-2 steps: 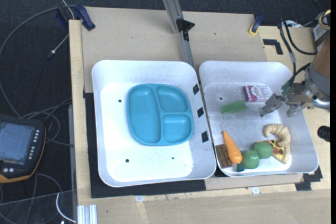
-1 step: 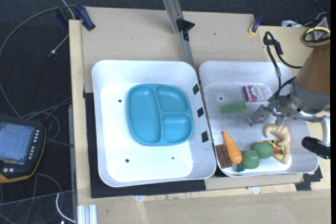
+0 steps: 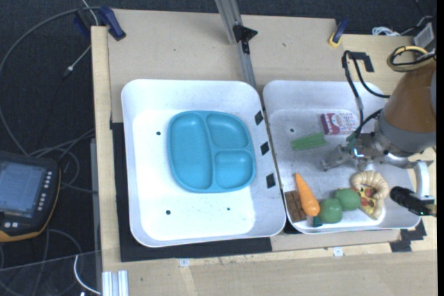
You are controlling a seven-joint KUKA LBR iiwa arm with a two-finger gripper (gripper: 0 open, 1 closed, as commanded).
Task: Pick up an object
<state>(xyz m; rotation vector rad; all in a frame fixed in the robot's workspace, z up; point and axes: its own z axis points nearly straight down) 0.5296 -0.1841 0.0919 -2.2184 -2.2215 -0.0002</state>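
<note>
Your hand (image 3: 333, 161) is hovering low in the right bin (image 3: 277, 97), fingers spread, gripping nothing. The green stick (image 3: 308, 142) is lying just beside it. Closing here, you are risking grabbing air or nudging the stick away.

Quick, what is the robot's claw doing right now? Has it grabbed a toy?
Gripper: low in the right bin, beside the green stick. No toy shows between its fingers. Open or shut cannot be told.
</note>
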